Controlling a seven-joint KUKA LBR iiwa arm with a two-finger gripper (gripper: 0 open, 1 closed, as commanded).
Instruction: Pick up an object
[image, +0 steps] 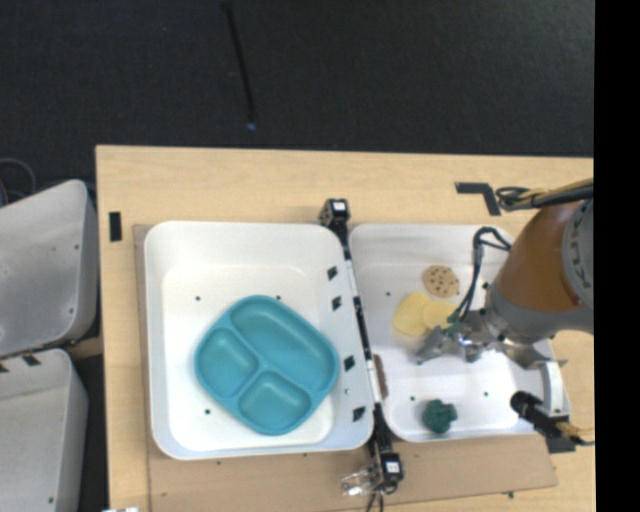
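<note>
While the arm (545, 275) reaches in from the right across the right bin (400, 245), the claw (447, 345) sits low over the bin floor, just beside the yellow object (415, 313). Its metal fingers point toward the divider between the bins, and nothing is visible between them; whether they are spread or closed cannot be told at this resolution. The placement suggests a descent aimed at the yellow object, the nearest candidate for the pick. That object is pale yellow, flat and irregular in outline, apparently soft or thin, and lies in the middle of the right bin, touching or nearly touching the claw tip. A round tan cookie-like disc (439, 280) with dark specks lies just beyond it, toward the far wall. A small dark green lump (438, 415) rests near the front wall of the same bin, well apart from the claw. The left bin (165, 300) carries a teal divided plate (265, 364) with three compartments, lying flat. Both bins sit side by side on the wooden tabletop (250, 180).
</note>
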